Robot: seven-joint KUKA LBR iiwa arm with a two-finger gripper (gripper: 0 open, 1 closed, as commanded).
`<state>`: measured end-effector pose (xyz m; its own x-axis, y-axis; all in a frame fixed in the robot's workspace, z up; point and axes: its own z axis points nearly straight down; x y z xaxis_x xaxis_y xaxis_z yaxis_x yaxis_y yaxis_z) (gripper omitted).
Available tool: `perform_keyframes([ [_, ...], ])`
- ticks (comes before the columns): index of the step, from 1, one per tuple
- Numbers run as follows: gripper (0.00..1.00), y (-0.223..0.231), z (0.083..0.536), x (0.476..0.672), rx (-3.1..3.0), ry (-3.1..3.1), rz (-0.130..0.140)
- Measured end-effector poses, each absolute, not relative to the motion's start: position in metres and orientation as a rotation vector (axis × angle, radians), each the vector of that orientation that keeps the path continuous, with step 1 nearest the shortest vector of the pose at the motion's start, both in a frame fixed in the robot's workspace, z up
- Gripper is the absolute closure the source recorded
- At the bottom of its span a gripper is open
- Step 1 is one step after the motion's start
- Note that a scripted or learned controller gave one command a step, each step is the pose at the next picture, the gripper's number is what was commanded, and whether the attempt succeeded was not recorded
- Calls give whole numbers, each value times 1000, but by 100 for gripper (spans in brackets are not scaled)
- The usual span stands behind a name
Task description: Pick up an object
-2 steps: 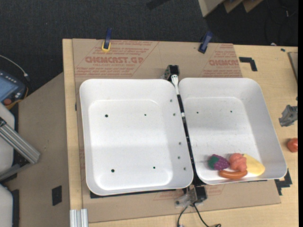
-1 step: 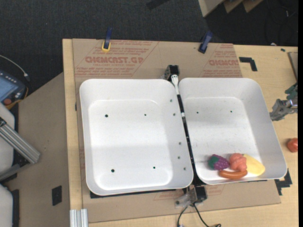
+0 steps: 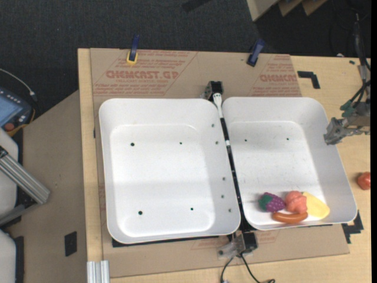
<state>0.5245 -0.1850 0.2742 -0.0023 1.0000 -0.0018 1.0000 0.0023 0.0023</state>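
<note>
Overhead, two shallow white bins sit side by side on a brown board laid over the desk [image 3: 59, 158]. Red print on the board [image 3: 147, 69] reads "CHEMCAST GP" behind the left bin [image 3: 118, 158], and the same mark repeats, partly readable, behind the right bin [image 3: 318, 146]. Two blue clamps [image 3: 134, 49] hold the board's far edge. Toy food lies bunched in the right bin's near corner: a purple bunch of grapes [image 3: 271, 201], a pinkish-orange fruit [image 3: 297, 201] touching it, a yellow piece [image 3: 318, 208] beside that, and an orange sausage-like piece [image 3: 290, 217] along their near side. At the right bin's far right rim sits the gripper [image 3: 337, 131], grey and blurred; whether it is open or closed cannot be told, and nothing is seen in it. A small orange object [image 3: 364, 181] lies on the desk outside the right bin.
</note>
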Motion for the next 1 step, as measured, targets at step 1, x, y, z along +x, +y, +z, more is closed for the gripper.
perform_keyframes([
  [1, 100, -186, 286, 524, 2215, 2217, 3],
])
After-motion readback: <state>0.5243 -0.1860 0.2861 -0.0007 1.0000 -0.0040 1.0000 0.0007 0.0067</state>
